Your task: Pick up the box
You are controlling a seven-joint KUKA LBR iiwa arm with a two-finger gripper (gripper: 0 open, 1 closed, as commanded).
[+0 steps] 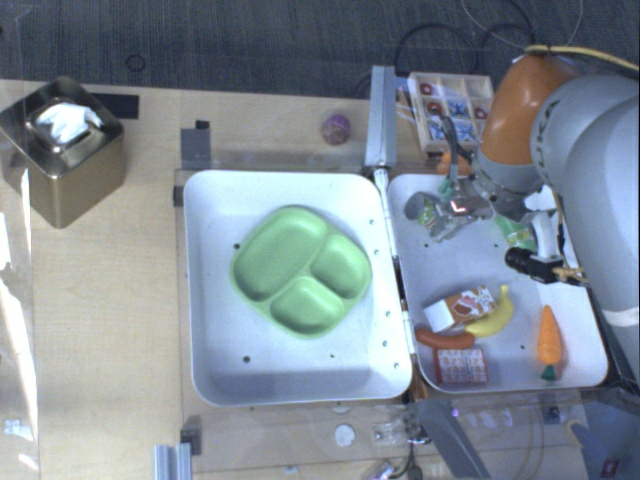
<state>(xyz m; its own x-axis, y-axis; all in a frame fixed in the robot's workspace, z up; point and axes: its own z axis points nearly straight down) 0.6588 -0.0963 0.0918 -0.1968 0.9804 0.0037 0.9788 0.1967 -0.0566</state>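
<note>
Partly hidden gripper (437, 215), fingers indistinct.

Pretty clearly a robotics lab: the grey arm (580, 138) is sitting at a wooden bench (120, 298) with two white bins (215, 368) clamped in metal brackets, cables (500, 23) are trailing over dark carpet, and toy food like a plastic carrot (549, 340) is lying around.

Pale wooden bench (110, 298) against dark, perhaps carpeted, floor (250, 18).

Arm (560, 118) reaching from right, claw (440, 213) low, tilted leftward.
</note>
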